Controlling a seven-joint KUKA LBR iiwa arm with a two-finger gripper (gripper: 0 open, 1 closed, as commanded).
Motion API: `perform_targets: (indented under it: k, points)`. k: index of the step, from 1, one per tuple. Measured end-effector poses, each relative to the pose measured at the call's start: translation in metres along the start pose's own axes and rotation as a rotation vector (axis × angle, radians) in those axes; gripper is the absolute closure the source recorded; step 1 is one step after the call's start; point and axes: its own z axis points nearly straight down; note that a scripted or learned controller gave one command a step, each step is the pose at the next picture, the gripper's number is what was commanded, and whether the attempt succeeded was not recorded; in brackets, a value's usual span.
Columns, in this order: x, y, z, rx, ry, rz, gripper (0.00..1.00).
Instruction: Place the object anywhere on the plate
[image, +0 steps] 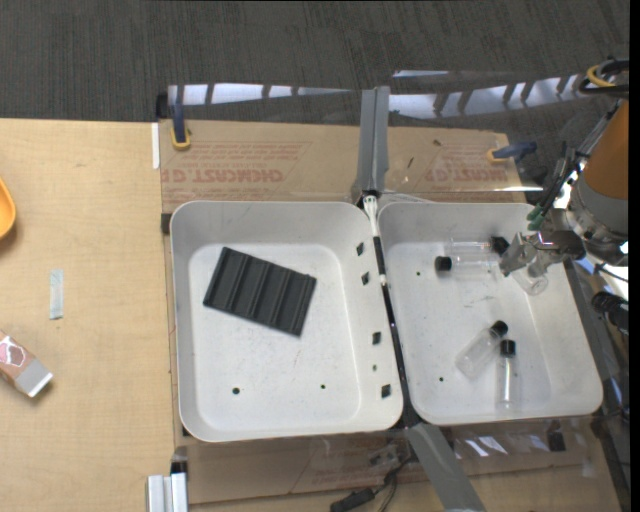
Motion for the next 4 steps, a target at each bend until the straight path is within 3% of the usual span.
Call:
perform_targets:
  k: [1, 2, 3, 4]
  points:
    - [0.07, 0.014, 0.117, 0.001, 0.0, 0.17, 1.0]
    - [0.153, 0.031, 0.017, 0.001, 0.0, -0.107, 1.0]
    - [0.247, 0.091, 0.017, 0.001, -0.002, 0.125, 1.0]
    - [0.285, 0.088, 0.0, 0.002, -0.003, 0.76, 1.0]
